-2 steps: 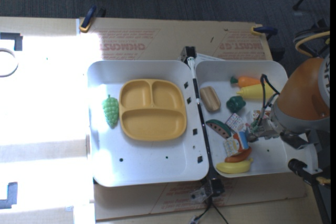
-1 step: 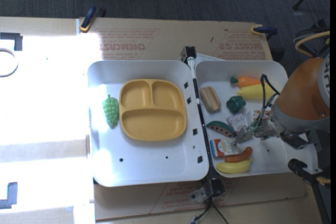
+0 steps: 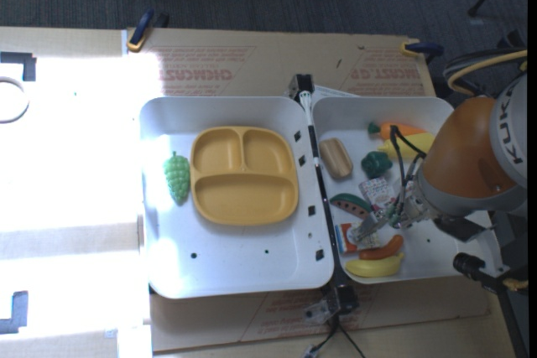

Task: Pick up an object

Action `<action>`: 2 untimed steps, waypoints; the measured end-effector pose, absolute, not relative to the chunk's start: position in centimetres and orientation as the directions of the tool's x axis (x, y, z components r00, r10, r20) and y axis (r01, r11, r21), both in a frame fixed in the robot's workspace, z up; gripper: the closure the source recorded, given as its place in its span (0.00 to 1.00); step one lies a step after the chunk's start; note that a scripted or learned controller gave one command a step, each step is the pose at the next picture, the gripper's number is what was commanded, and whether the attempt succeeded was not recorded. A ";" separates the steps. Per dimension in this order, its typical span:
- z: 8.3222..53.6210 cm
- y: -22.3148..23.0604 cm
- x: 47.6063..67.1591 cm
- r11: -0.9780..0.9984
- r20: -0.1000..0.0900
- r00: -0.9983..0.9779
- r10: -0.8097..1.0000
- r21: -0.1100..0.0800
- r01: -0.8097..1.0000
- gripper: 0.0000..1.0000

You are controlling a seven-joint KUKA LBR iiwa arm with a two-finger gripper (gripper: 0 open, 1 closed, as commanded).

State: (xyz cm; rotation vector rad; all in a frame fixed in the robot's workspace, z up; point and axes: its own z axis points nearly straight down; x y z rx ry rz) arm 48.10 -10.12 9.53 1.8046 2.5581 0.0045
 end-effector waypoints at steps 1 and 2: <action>10.5 -9.9 48.2 0.334 -0.003 -0.334 0.942 0.010 0.942 1.00; 10.5 -9.9 48.2 0.335 -0.003 -0.335 0.942 0.010 0.942 0.00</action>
